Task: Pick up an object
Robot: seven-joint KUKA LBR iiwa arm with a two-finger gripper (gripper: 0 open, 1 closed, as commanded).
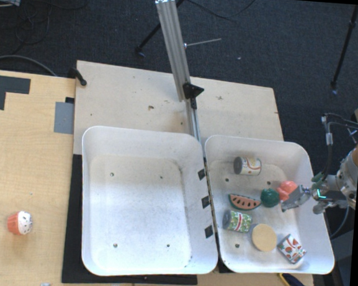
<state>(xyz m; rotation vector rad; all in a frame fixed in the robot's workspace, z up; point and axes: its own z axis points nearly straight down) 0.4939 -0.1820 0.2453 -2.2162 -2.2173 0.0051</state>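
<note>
At the right edge of the camera view, the grey arm's two-finger gripper (299,198) reached in over the right-hand white bin (319,245), its pale fingers spread apart and nothing between them. Just beside its tips lay a small red-orange rounded piece (287,189) and a dark green ball (269,197), the two nearly touching. Left of them sat a watermelon-slice toy (244,202); above it a small printed can on its side (248,166); lower in the frame a green-and-red patterned can (237,221), a flat tan disc (263,237) and a red-and-white printed packet (292,248) near the bin's lower right corner. The left-hand white bin (102,164) held no objects, and a little red-and-white figure (20,223) lay on the wooden bench at lower left. Judging from the pose, the red-orange piece was the likely target; a clean pick would need the fingers centred over it and lowered straight, so the green ball was not nudged or caught alongside.
</note>
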